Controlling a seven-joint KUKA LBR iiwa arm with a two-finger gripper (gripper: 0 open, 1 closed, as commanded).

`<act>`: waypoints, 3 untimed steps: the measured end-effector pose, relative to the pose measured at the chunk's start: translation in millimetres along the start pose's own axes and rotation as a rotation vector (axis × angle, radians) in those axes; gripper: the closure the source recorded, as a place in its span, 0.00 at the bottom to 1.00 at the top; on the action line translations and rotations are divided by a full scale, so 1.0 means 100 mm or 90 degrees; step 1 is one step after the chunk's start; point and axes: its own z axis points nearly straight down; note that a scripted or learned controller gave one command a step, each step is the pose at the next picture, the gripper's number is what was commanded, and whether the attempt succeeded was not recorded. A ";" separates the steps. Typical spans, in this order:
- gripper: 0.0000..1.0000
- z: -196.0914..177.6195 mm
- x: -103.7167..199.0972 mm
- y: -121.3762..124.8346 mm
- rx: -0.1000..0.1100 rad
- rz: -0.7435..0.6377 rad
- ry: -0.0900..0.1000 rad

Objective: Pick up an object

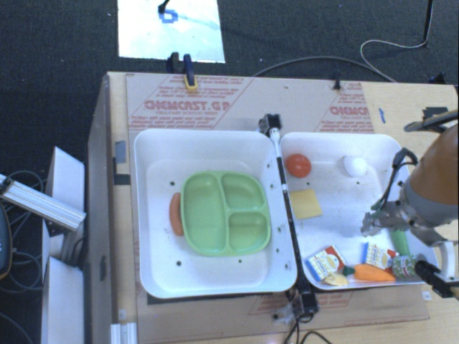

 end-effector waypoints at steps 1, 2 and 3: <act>0.00 0.00 0.00 0.00 0.000 0.000 0.000; 0.00 -0.85 -0.36 -0.01 0.002 0.002 -0.001; 0.00 0.31 0.39 -0.02 0.004 0.000 0.001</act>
